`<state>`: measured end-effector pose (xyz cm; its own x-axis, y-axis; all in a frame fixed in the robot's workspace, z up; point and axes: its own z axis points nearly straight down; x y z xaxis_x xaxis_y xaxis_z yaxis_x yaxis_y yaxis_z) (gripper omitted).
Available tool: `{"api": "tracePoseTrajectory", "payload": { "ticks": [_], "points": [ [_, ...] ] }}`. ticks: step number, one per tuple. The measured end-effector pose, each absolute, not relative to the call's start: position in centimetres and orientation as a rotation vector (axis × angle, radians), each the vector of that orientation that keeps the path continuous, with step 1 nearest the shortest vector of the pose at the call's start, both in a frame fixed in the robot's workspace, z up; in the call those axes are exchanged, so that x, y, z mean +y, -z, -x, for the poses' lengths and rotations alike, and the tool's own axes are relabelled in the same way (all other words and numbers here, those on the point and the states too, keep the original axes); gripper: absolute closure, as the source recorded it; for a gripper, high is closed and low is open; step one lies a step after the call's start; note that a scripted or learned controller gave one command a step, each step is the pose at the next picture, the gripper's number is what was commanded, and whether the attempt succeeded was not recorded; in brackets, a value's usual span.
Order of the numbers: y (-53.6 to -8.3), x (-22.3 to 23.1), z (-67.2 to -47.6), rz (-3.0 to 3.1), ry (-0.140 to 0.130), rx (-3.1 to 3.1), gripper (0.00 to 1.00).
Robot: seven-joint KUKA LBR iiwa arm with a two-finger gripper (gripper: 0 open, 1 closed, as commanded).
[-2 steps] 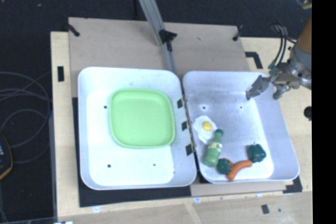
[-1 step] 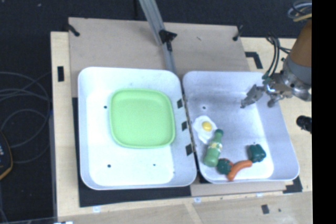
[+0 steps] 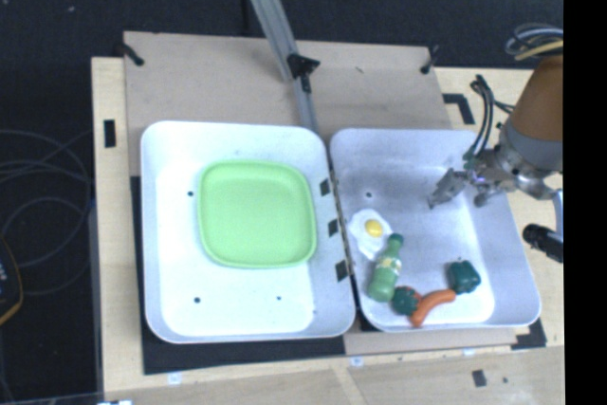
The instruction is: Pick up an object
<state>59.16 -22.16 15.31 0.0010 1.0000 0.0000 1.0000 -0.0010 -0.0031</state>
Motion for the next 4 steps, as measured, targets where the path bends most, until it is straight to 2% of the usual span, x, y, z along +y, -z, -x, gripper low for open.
{"api": "tracePoseTrajectory", "payload": {
  "ticks": [1,2,3,4],
  "points": [
    [-16.6,-22.2,-59.3,2.224,0.002,-2.222,1.0],
    [-22.7,-22.2,-59.8,2.225,0.005,-2.225,1.0],
    [-26.2,-22.3,-59.9,2.224,0.003,-2.224,1.0],
    [-26.6,-17.8,-60.3,2.219,0.002,-2.226,1.0]
  ]
}}
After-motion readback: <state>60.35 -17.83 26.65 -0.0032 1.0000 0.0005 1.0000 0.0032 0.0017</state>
